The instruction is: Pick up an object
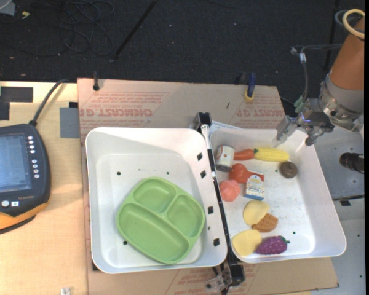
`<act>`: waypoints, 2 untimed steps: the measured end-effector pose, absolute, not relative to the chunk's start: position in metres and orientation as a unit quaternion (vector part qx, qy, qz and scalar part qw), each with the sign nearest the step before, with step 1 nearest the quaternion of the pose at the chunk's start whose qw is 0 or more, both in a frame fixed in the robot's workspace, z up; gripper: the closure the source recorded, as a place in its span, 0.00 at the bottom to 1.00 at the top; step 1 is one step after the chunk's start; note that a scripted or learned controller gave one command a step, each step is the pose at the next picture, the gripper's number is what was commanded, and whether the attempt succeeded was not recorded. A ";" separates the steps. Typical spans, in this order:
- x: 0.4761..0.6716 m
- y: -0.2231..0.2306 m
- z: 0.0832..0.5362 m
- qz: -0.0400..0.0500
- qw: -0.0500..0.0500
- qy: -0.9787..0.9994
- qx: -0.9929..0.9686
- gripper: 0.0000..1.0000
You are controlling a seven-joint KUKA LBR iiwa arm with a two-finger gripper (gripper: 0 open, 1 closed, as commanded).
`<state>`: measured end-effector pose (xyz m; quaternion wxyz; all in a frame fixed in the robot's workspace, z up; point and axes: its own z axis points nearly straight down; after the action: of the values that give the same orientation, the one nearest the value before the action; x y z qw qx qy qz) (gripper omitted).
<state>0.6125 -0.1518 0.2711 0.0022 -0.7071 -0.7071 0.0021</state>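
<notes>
Corn lying nearest below gripper, fingers apart and empty at upper right; approach stage, needing descent next.

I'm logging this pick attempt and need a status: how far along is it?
Done: nothing looks picked yet; the corn, carrot and grapes all lie in the right bin. In hand: the gripper is open above that bin's far right corner, with nothing between its fingers. Left: descend, close on an object and lift it.
</notes>
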 end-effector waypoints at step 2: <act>0.610 -0.111 0.099 0.000 0.000 -0.707 -0.708 0.00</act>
<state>0.6098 -0.1109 0.0987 0.0003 -0.7076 -0.7066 0.0003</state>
